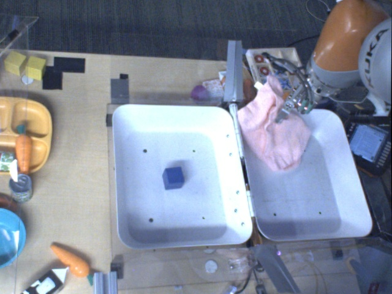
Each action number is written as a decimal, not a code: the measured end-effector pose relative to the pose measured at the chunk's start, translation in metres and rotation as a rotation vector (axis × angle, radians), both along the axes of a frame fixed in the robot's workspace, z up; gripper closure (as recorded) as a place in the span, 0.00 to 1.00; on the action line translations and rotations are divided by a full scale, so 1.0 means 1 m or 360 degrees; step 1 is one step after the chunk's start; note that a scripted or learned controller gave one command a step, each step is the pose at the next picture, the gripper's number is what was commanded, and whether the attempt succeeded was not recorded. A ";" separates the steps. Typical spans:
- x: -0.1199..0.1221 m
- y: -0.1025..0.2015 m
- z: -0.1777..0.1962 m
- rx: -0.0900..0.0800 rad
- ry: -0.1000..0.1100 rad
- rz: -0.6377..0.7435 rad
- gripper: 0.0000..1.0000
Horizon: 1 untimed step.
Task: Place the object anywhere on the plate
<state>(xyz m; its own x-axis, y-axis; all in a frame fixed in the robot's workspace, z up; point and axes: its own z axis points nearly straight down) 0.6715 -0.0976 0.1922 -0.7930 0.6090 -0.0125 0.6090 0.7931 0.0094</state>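
A pink cloth (275,133) hangs bunched over the upper left of the right bin (343,182), its edge reaching the divider between the bins. My gripper (289,108) comes in from the upper right and is shut on the cloth's upper part, which is gathered between the fingers. A small blue cube (173,177) rests on the floor of the left bin (141,133). Part of a blue plate (8,236) shows at the far left edge of the bench, well away from the gripper.
A yellow divided tray (37,118) holding a toy carrot (22,152) sits at the left, with a small can (21,188) below it. Another carrot (71,260) lies at the lower left. Yellow blocks (26,66) and a purple item (199,92) sit along the back.
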 end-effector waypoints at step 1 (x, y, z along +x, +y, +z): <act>-0.011 0.068 0.076 -0.0003 -0.0003 0.0238 1.00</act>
<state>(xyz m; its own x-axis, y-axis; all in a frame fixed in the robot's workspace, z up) 0.6601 -0.0300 0.2678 -0.8750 0.4839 -0.0151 0.4838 0.8751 0.0088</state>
